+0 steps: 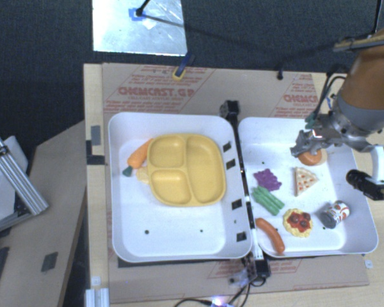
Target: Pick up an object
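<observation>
Gripper [309, 144] low over orange round toy [312, 157], grip state unclear, right bin [361, 238]

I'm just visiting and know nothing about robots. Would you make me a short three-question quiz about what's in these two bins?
1. True or false: the yellow plate lies in the left bin.
2. Which item lies at the plate's left edge? A) carrot B) pizza slice C) sausage
3. Fill in: the gripper is above an orange round piece in the ___ bin.

Key: 1 true; 2 A; 3 right.
</observation>
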`<move>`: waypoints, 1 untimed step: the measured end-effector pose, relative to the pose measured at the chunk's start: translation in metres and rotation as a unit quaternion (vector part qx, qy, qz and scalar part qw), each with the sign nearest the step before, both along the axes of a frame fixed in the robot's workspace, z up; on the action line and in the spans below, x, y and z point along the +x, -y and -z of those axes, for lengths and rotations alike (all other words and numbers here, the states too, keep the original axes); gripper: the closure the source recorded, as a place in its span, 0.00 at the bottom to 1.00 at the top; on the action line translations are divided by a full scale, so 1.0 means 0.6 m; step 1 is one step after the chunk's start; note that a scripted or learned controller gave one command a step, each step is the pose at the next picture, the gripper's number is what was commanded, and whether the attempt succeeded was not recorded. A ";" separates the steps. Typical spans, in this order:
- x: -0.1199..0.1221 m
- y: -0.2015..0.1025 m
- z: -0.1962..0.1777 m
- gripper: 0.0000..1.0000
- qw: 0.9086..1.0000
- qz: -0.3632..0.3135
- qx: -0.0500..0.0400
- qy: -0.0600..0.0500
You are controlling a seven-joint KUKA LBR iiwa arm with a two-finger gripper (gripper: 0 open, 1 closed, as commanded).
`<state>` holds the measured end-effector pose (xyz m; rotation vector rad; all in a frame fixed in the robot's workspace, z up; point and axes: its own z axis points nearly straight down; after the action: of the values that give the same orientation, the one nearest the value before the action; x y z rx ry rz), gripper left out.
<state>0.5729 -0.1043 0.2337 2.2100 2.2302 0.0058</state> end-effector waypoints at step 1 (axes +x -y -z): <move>0.028 -0.046 0.021 1.00 1.000 0.001 -0.001 0.000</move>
<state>0.5899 -0.0768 0.2211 2.2115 2.2283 0.0037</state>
